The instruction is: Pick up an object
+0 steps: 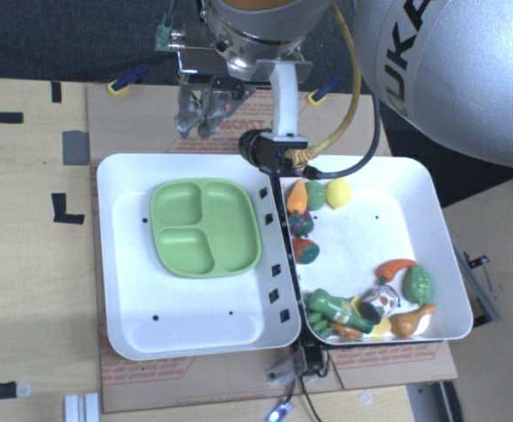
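The gripper point(201, 112) hangs beyond the far rim of the left bin point(115, 236), nothing between its fingers. Nearer the camera from the jaws, the green divided plate point(207, 227) takes the middle of that bin — bare white floor rings it. To the jaws' right, the black hose fitting point(269, 148) and yellow cable point(348, 121) crowd the divider's far end. Further right, the right bin point(432, 200) has an open centre; toys line the divider point(302, 222) and bunch in the near corner point(370, 306).
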You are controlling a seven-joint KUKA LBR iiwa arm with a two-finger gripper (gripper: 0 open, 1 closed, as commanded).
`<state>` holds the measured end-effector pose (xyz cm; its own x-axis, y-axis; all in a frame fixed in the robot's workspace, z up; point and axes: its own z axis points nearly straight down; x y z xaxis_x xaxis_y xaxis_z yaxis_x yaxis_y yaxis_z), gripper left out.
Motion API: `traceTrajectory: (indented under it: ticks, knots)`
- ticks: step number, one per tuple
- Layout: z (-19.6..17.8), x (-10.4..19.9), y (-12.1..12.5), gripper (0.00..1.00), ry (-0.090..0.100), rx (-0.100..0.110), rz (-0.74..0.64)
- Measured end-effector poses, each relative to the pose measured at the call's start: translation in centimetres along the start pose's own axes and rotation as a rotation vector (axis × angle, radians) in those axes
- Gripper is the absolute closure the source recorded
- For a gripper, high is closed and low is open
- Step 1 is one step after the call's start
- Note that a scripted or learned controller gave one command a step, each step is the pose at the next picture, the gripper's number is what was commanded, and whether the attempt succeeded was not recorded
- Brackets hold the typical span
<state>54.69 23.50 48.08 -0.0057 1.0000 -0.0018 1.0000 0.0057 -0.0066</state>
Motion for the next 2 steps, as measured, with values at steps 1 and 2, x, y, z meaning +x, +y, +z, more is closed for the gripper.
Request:
traceTrajectory:
  ticks: [1, 2]
  knots:
    - [-5.7, -0.2, 4.6, 1.0, 0.003, -0.012, 0.004]
    - [5.0, -0.1, -3.2, 1.0, -0.004, 0.009, 0.002]
